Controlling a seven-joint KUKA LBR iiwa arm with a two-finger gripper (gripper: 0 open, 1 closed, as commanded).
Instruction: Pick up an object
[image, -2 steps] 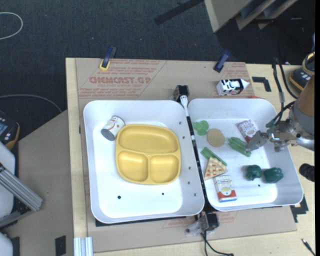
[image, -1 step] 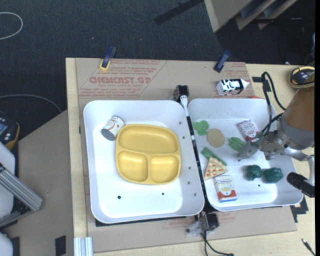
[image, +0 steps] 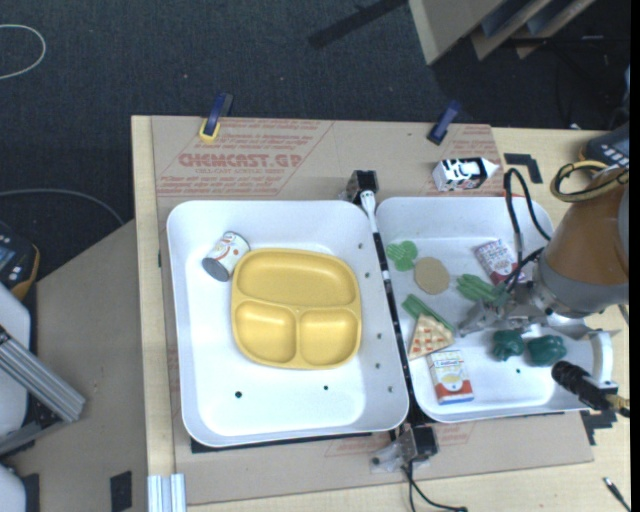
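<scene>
We find the left bin (image: 190, 300) open along its near edge and left wall; a yellow divided tray (image: 296, 306) fills its centre, a small can (image: 225, 254) its far-left corner. The right bin (image: 440, 215) is crowded: toy pieces (image: 525, 346), a pizza slice (image: 429, 335), a carton (image: 451, 377).

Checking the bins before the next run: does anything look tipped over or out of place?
One thing stands out: the small can in the left bin lies on its side, leaning against the upper left rim of the yellow divided plate. The toy items in the right bin lie loosely scattered, with nothing visibly spilled or broken.
</scene>
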